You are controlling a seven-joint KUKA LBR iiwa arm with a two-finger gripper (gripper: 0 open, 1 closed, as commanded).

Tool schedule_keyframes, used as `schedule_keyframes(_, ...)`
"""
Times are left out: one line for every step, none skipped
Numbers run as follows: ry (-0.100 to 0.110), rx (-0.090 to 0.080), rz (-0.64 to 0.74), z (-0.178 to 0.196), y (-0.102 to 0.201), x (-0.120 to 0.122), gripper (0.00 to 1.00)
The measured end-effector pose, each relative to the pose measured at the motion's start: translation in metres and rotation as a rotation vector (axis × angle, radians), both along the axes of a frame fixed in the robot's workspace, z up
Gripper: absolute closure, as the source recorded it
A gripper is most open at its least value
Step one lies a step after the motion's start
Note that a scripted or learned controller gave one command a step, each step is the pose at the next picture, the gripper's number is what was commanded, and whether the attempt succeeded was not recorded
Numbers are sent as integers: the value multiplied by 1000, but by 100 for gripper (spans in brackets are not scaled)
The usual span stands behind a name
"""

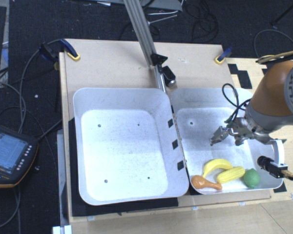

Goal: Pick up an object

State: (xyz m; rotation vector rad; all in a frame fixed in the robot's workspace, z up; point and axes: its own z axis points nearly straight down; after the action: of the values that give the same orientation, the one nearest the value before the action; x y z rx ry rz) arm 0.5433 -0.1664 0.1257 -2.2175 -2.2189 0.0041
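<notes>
In the right bin [195, 112], near its front edge, lie a yellow banana [216, 166], a yellow corn cob [231, 174], an orange gourd-shaped piece [205, 182] and a green ball [251, 178]. My gripper [226, 135] hangs over the middle of the right bin, a little behind and above the banana. Its fingers stand apart with nothing between them.
The left bin [122, 145] sits beside the right one, sharing a raised rim with black markers [175, 143]. A slanted metal pole [144, 33] rises from the back of the bench. A handheld pendant [7, 155] lies on the floor at the left.
</notes>
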Motion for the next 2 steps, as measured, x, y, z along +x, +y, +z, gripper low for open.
schedule_keyframes(-2,-1,0,-32,0,-1,0)
schedule_keyframes(-5,-1,-1,-20,0,0,100)
